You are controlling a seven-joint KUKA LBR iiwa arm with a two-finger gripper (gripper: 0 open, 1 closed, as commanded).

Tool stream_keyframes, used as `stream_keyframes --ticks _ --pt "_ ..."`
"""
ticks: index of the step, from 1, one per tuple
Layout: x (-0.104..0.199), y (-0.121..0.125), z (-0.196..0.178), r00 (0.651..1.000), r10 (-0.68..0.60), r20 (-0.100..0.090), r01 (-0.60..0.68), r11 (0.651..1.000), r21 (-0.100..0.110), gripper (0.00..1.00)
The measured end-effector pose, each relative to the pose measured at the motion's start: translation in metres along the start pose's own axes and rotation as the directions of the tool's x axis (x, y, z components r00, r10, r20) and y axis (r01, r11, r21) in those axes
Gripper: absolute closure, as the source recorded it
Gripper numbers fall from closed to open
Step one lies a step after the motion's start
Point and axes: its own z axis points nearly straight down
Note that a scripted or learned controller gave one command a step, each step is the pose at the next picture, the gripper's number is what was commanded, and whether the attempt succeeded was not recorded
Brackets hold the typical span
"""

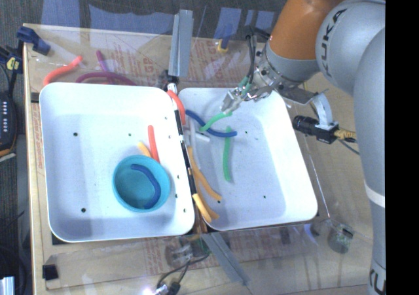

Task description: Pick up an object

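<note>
Two white bins sit side by side on the bench: left bin (pixel 72 156) and right bin (pixel 275 176). Arm (pixel 327 25) comes in from the right, orange band above the wrist, gripper (pixel 234 103) over the upper-left part of the right bin. Fingers look pinched on the upper end of a green flexible strip (pixel 227 156); the strip runs from the fingertips down-left, then bends and hangs toward the bin floor, lower end near or on it, can't tell which. Blue curved strip (pixel 196 118) lies just beside and partly under the green one, near the divider. Orange-yellow strips (pixel 206 189) lie along the right bin's left wall. Left bin has a blue bowl (pixel 141 184) at lower right, with a red-orange strip (pixel 152 142) just above it. Outside the bins, top left on the bench: a red-orange strip (pixel 62 70) and a purple loop (pixel 105 78).
</note>
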Motion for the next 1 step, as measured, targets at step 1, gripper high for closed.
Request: stream_keyframes --ticks 1 --pt "0.0001 0.0001 0.0001 1.0 0.0 0.0 0.0 1.0 0.0 0.0"
